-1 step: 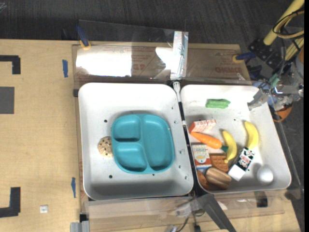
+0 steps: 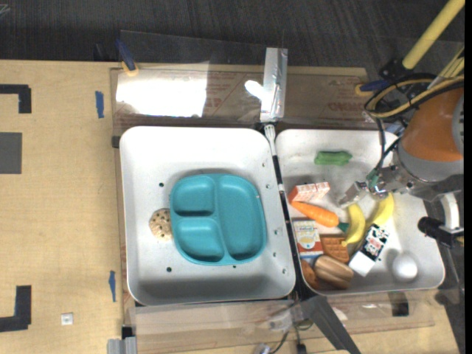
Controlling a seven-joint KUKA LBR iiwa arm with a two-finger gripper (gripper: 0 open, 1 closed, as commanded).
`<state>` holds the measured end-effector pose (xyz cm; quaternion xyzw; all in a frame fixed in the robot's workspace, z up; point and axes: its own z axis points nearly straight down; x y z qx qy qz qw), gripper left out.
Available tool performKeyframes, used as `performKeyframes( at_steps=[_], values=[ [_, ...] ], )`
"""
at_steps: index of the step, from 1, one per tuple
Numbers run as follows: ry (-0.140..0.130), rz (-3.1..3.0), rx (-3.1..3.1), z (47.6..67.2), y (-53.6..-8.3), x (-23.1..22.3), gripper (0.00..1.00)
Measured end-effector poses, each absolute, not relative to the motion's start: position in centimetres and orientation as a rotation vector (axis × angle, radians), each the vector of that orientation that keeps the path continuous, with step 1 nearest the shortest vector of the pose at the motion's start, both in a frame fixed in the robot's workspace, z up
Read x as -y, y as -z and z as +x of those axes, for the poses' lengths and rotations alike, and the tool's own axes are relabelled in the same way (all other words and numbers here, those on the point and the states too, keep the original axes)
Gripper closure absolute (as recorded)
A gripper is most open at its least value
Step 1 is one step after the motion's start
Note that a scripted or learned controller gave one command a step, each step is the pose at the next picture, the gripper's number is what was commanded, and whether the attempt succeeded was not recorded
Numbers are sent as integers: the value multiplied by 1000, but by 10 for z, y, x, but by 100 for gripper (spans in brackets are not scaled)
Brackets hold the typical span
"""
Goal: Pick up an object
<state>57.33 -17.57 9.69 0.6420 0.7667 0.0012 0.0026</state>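
Camera view: cardboard-covered bench [image 2: 51, 220], two white bins [image 2: 140, 198], dark carpet behind.

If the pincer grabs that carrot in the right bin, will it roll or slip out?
The carrot looks smooth and tapered, so it may slip toward its thin end. Its round body could roll if nudged, though the small carton and the banana crowding it should probably limit that.

two white bins [image 2: 140, 198], one teal tray [image 2: 219, 217], one cookie [image 2: 160, 223], two bananas [image 2: 357, 223], one carrot [image 2: 316, 213]
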Motion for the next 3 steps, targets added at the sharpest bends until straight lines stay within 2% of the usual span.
performKeyframes(
  at_steps=[1, 2, 3],
  values=[
    [-1, 1413, -2799, 542, -88, 150, 0],
    [-9, 1408, -2799, 589, -88, 94, 0],
    [-11, 1409, -2787, 591, -101, 96, 100]
  ],
)
